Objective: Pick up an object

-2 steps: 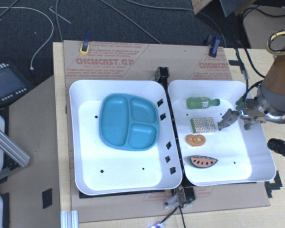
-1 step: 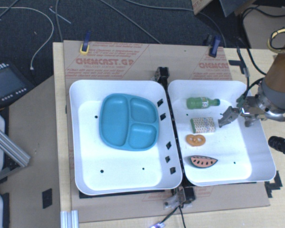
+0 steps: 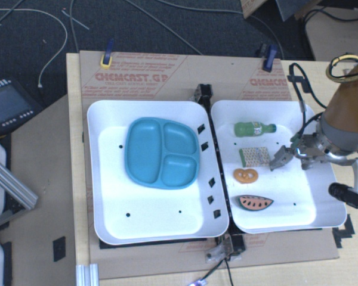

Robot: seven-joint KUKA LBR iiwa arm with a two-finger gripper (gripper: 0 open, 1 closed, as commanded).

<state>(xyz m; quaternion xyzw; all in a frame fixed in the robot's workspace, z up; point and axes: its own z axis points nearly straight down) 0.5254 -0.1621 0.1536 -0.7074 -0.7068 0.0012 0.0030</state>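
The gripper (image 3: 292, 157) hangs spread and unladen over the right bin (image 3: 322, 210). Just left lies the grater (image 3: 254, 156); bottle (image 3: 254, 128) beyond, pretzel (image 3: 246, 174) and melon slice (image 3: 255, 202) nearer.

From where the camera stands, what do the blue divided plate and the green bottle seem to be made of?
The blue divided plate looks like molded plastic: one even colour, rounded compartment walls, a soft sheen. The green bottle, lying on its side in the right bin, also looks like plastic, probably a toy: uniform green with a pale label. It is too small to judge its finish further.
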